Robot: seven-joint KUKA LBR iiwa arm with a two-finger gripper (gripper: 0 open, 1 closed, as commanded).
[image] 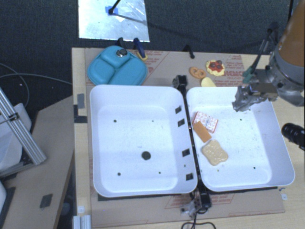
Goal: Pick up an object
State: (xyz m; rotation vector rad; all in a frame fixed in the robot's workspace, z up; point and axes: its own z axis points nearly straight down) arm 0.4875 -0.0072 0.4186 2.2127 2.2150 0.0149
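The grey two-finger gripper (241,104) hangs over the right white bin's (267,175) upper edge; whether it is spread cannot be told. The red-and-white patterned flat packet (206,121) and tan bread-shaped piece (214,152) lie left and below it, near the bin's left wall.

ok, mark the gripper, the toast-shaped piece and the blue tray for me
gripper (242,104), camera view, at the fingertips above the right bin's far side
toast-shaped piece (214,152), camera view, middle of its tan top face
blue tray (117,67), camera view, middle of its top, behind the left bin
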